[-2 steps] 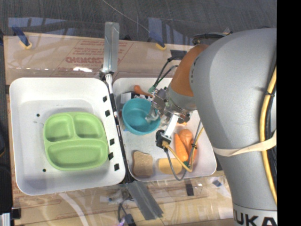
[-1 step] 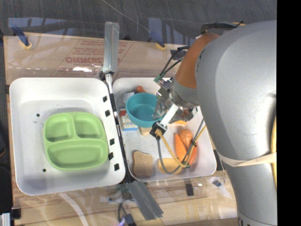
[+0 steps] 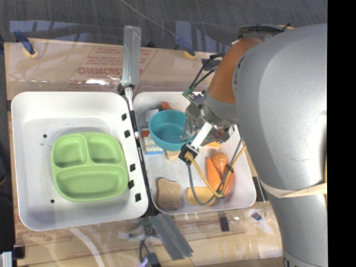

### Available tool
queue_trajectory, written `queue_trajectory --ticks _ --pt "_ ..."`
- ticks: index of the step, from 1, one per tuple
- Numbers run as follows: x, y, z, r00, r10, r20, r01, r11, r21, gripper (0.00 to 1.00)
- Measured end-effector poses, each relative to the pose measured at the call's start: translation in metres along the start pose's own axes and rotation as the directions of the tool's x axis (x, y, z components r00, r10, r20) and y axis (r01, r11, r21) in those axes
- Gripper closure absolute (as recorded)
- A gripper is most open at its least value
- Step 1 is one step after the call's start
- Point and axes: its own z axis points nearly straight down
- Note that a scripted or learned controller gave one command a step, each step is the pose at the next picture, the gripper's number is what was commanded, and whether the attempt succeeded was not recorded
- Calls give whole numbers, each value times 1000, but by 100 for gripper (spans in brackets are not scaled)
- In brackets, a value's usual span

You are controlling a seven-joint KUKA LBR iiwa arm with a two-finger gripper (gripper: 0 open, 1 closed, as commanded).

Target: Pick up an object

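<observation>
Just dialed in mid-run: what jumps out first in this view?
The big grey arm dominates the right side, its claw down in the right bin beside a teal bowl. A bright green divided plate sits in the left bin. An orange carrot and a bread slice lie near the right bin's front.

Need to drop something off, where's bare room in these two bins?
Left bin: bare white floor rings the green divided plate, widest behind it. Right bin: crowded with teal bowl, carrot, bread slice and the claw.
</observation>
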Motion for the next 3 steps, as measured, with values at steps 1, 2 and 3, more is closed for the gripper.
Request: queue_trajectory --ticks 1,2,3 --pt "0 -2 -6 1000 -9 6 9 1000 8 100" --pt "-8 -54 -45 873 488 -6 -488 873 -2 100" --pt "-22 -76 -85 860 510 -11 -510 860 -4 100"
